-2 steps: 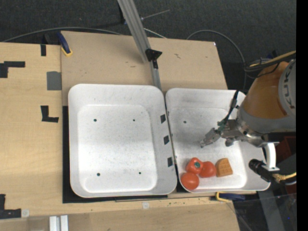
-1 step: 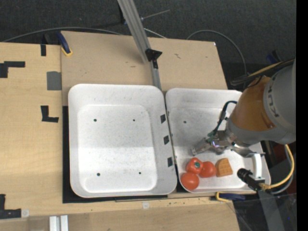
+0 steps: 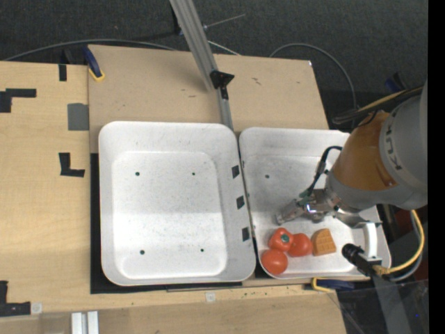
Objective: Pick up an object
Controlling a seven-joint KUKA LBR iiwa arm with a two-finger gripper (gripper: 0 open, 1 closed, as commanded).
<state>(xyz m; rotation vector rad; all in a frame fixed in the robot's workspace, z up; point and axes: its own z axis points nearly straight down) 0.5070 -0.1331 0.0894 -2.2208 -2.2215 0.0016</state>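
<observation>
You see the gripper (image 3: 295, 211), finger state unclear, hovering just above red tomatoes (image 3: 285, 245) in right bin (image 3: 278, 145), lower right.

Two white bins (image 3: 170, 134) showing dark speckles, red tomatoes (image 3: 281, 249) with one wearing a green stem, orange-brown block (image 3: 323, 242), grey arm (image 3: 407, 152) bearing an orange band, tan desk (image 3: 42, 179) carrying black marks

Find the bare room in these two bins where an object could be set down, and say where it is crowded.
The left bin is bare wall to wall. In the right bin, the far half is free. The near edge is crowded: red objects, tan block, with the hand above them.
</observation>
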